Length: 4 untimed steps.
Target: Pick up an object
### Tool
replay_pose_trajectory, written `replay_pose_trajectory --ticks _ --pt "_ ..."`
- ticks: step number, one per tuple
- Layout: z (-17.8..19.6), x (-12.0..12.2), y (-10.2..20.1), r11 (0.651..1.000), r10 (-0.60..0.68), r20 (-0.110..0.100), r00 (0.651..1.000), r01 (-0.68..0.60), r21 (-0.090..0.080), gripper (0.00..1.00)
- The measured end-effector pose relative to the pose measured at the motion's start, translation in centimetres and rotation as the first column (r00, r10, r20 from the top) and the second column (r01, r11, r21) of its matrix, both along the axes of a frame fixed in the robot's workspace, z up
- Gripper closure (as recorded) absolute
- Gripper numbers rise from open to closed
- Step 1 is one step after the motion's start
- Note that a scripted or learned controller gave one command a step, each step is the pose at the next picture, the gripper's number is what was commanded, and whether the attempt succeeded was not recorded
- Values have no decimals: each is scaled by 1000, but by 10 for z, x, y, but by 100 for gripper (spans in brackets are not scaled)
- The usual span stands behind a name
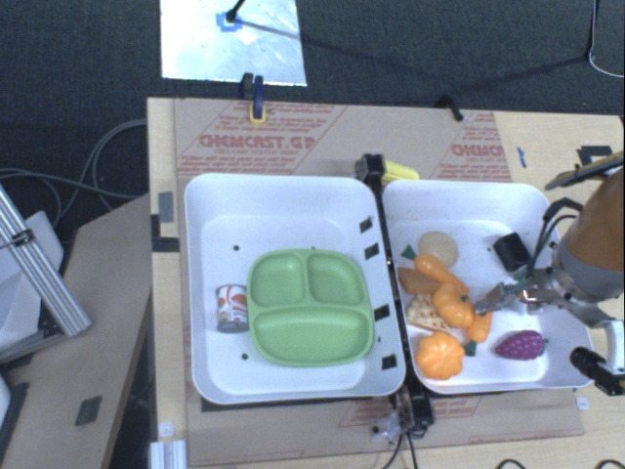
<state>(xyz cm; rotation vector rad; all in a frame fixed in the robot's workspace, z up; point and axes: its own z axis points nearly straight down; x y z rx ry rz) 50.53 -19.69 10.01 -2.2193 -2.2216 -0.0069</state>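
Two shallow white bins sit side by side on a brown board (293, 140) printed with red lettering. The robot's task is confined to the right bin (488, 198). There the gripper (485, 303), reaching in from the right on the grey arm (596, 257), hangs low over a cluster of toy food. Its tip is just beside the right flank of a stubby orange vegetable (454, 308). Whether the two touch cannot be told, nor whether the gripper is open or closed; nothing is seen in its grasp.

The orange vegetable lies near the middle of the bin, against a longer carrot (437, 269) on its upper left. A round orange fruit (439, 357) lies below it and a bunch of purple grapes (520, 344) lies apart to the lower right. The vegetable's long axis runs roughly from the bin's far side to its near side, tilted slightly, across the gripper's line of reach. Which end leads is not clear.

The left bin (283, 189) holds a green divided plate (312, 306) and a small can (231, 308) beside it. Dark carpet (78, 66) surrounds the bench, with a silvery sheet (232, 27) lying beyond it.
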Motion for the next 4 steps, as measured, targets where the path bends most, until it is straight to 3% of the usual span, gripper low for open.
replay_pose_trajectory --ticks 1,2,4 --pt "-19 1 0 1000 0 -6 1000 0 -3 0" --pt "-10 2 -1 1000 1 -5 1000 -1 -4 100" --pt "69 3 4 1000 4 -2 1000 -4 -4 100"
